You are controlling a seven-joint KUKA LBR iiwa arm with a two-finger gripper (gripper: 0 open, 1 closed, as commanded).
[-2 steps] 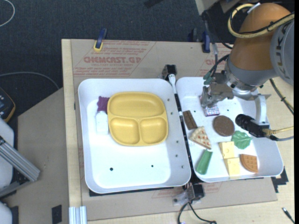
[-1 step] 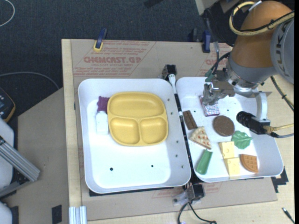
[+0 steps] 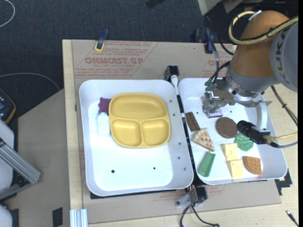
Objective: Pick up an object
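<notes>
My gripper hangs low near the right bin's far edge, apparently reaching for a small item; finger state I cannot tell.

The scene is evenly and fairly brightly lit from above; the two white bins come out near overexposed, their surfaces washed pale; a soft highlight sits on the orange band of the arm; shadows are faint and short, hugging the yellow tray and the bin rims; the dark floor stays dim; focus is slightly soft throughout, with mild graininess.
</notes>
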